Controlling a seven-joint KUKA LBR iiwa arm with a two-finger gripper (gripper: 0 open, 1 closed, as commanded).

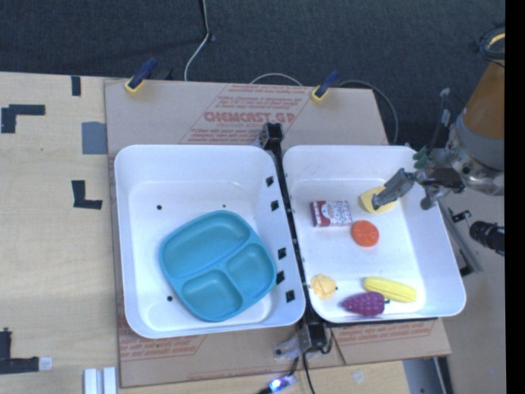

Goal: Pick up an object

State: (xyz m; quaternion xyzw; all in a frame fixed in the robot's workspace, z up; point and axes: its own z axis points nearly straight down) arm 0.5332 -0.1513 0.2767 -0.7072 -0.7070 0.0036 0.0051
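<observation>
The right bin (426, 245) holds several small toy foods. A red and white carton (330, 213) lies near its middle, with an orange-red round piece (365, 234) just to its right. At the bin's front lie a small yellow lump (323, 286), a purple grape bunch (363, 304) and a yellow corn cob (390, 289). A yellow piece (382, 203) rests toward the far right. My gripper (404, 197) hangs over the bin's right side, open, its left finger (395, 185) reaching over that yellow piece. Nothing sits between the fingers.
The left bin (135, 179) carries a blue divided plate (217, 265). A black divider (283, 220) runs between the bins. Cables trail behind the bench and along the right side, beside the arm's wrist (484, 138).
</observation>
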